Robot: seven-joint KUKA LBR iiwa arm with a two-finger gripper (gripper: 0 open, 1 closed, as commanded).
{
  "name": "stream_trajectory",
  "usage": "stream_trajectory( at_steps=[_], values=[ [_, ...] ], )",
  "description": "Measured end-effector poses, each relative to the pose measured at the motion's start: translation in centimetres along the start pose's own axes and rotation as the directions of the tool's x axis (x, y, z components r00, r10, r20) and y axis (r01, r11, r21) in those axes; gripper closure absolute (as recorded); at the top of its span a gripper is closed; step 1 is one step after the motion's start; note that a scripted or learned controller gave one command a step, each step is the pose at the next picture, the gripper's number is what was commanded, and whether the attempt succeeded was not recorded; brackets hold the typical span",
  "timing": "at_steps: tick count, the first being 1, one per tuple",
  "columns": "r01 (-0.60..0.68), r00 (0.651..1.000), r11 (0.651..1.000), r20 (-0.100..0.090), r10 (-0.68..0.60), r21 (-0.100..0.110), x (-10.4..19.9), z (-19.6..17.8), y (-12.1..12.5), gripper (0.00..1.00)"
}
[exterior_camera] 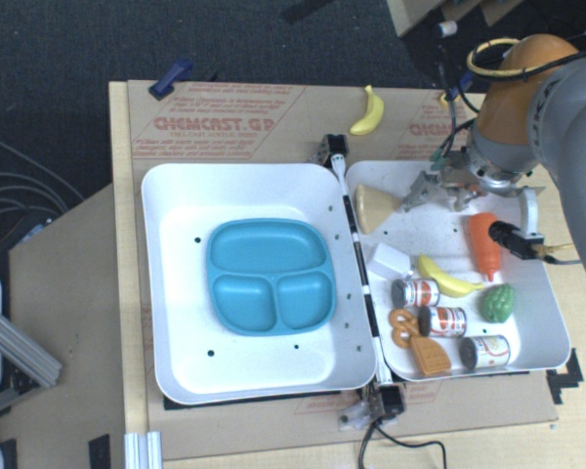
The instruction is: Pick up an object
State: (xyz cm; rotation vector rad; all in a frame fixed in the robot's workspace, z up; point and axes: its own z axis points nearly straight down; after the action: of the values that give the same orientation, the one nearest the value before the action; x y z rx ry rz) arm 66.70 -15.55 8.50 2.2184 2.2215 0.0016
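Note:
My gripper hangs over the far end of the right bin, open, with nothing between its fingers. Just left of it lies a cream cheese wedge. An orange carrot lies to its right and nearer the front. Further forward are a white block, a yellow banana, a green broccoli, three small cans, a pretzel and a brown bread piece.
The left bin holds a blue divided plate. A second banana lies on the bench behind the bins. The grey arm with its orange band fills the upper right. A black clamp sits between the bins.

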Motion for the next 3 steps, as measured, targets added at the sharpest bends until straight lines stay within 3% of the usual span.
stream_trajectory(
  at_steps=[3],
  values=[
    [-0.001, 1.0, 1.0, 0.001, 0.001, 0.0, -1.37, 0.0, -0.02, 0.0]
  ],
)
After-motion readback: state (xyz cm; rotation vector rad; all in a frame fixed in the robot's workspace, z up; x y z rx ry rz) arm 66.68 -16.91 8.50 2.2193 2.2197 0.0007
